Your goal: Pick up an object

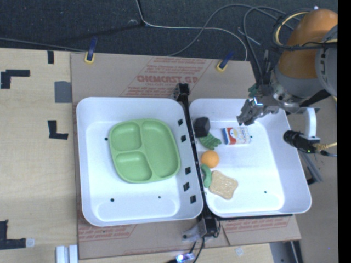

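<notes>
My gripper (245, 118) hangs over the back of the right bin (285, 174), just above and to the right of a small white carton (237, 136) with red and blue print. Nothing shows between its fingers. Left of the carton lie a black object (201, 126) and a green leafy piece (209, 142). Below them sit an orange ball (209, 159), a green piece (206, 175) and a tan slice of bread (223, 184).
The left bin (93, 201) holds a green divided plate (144, 150). A black divider with clips (188, 147) runs between the bins. Cables trail across the dark surface behind. A black part of the arm (299, 140) juts over the right bin's right rim.
</notes>
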{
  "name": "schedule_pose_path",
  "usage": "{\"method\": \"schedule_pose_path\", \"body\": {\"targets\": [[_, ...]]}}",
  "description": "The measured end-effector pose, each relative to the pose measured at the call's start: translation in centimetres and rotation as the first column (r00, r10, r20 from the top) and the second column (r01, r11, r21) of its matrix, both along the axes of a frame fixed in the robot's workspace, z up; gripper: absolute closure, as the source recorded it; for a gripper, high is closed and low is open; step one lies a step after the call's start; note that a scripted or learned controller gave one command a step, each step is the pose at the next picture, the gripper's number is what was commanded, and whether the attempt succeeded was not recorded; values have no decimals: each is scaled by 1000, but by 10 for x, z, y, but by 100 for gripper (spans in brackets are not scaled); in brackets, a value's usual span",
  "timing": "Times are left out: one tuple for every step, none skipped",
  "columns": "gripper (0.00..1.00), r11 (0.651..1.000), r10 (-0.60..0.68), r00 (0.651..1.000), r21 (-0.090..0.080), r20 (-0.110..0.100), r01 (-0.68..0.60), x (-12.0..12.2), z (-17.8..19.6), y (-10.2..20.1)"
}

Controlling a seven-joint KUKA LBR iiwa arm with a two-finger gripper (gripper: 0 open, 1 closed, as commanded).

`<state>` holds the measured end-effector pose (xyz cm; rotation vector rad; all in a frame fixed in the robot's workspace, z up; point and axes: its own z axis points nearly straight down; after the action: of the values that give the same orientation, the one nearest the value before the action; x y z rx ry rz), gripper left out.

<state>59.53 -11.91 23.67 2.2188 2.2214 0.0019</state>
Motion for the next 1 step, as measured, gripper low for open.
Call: {"method": "schedule_pose_path", "body": {"targets": [[100,1000,5,1000,2,-3,-5,-16,3,59]]}}
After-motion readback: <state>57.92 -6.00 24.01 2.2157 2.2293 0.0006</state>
